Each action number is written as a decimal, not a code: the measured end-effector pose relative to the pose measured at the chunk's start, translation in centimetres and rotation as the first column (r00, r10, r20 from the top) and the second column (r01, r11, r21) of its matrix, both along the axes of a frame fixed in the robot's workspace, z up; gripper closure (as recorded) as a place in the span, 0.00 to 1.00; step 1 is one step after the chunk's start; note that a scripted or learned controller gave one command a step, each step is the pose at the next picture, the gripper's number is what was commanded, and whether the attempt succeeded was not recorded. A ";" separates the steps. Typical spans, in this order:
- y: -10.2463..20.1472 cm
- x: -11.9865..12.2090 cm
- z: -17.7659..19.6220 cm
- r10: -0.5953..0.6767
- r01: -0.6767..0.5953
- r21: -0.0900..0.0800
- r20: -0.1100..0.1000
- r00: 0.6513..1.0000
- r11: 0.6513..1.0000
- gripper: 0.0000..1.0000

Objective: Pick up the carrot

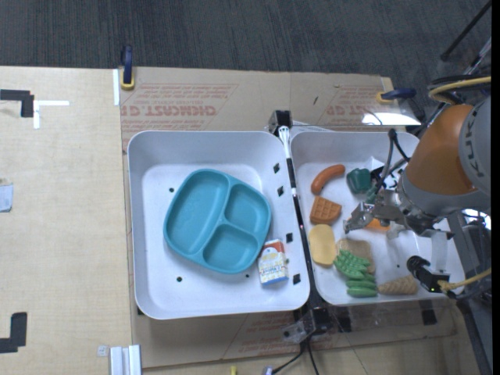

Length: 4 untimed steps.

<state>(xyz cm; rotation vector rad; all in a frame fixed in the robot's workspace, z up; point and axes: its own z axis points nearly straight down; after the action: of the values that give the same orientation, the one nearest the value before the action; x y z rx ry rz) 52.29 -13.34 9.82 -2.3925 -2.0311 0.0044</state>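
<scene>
A gripper (366,219) reaches into the right bin (332,287), just beside the carrot (377,226) among toy foods.

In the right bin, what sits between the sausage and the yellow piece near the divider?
In the camera view, an orange waffle-shaped toy lies between the reddish-orange toy sausage and the pale yellow rounded toy piece.
</scene>
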 end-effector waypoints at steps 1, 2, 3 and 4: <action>-6.9 4.6 -0.6 -0.282 0.282 0.011 -0.005 0.959 0.959 0.00; -7.0 -0.2 -0.5 -0.420 0.420 0.014 -0.003 0.907 0.907 0.00; -3.7 -4.5 -0.7 -0.433 0.433 0.000 0.000 0.901 0.901 0.00; 2.5 -4.5 -0.7 -0.519 0.519 0.000 0.001 0.855 0.855 0.00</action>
<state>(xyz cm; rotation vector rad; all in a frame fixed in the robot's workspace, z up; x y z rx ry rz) 47.82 -10.82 9.10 -2.8511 -1.3118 0.0024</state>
